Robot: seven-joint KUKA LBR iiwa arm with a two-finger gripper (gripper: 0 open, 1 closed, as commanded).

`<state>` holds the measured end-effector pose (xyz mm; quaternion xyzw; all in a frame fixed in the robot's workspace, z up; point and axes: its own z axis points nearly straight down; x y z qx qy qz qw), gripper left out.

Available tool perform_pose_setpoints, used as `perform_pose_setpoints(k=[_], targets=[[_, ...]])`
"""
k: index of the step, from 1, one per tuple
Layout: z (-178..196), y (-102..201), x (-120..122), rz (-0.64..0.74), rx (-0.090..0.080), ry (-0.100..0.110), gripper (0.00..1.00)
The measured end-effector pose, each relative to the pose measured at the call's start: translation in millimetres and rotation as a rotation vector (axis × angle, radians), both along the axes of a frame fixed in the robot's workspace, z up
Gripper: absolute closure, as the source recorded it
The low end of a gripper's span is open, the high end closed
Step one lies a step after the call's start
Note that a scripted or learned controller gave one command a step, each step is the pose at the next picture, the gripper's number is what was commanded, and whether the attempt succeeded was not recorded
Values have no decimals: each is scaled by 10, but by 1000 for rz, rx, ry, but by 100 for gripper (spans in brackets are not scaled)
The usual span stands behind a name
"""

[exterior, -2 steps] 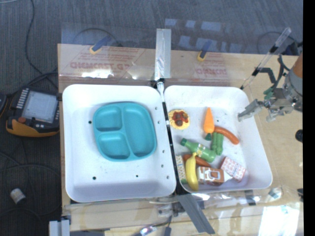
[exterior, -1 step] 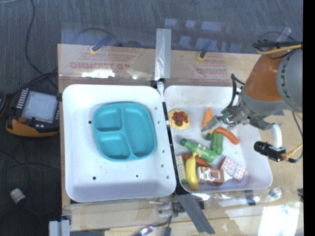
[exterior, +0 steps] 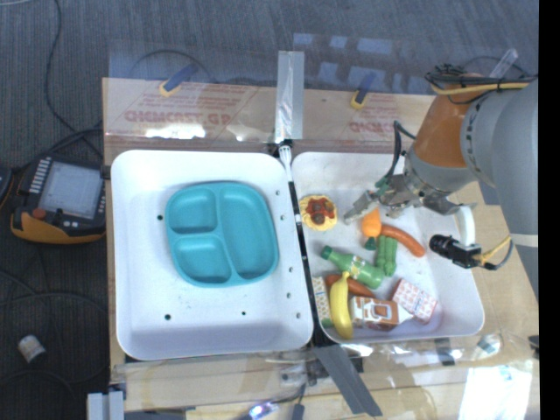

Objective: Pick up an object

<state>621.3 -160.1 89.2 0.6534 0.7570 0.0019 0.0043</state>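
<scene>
Currently claw [exterior: 374,205] open, empty, just above orange carrot [exterior: 372,225] in right bin [exterior: 464,313]. Risk: crowded green pepper [exterior: 386,254] beside carrot, fingers may clip it, nudge carrot away.

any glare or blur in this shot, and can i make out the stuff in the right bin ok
Camera view: glare streaks on the clear sheet behind the bins; the right bin holds sharp enough toys, banana and green bottle readable; the gripper is slightly soft; soft shadow inside the left bin.
</scene>
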Motion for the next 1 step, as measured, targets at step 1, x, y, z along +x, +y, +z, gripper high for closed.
perform_pose_setpoints(k=[1], targets=[[114,10,16,1,1,-4,100]])
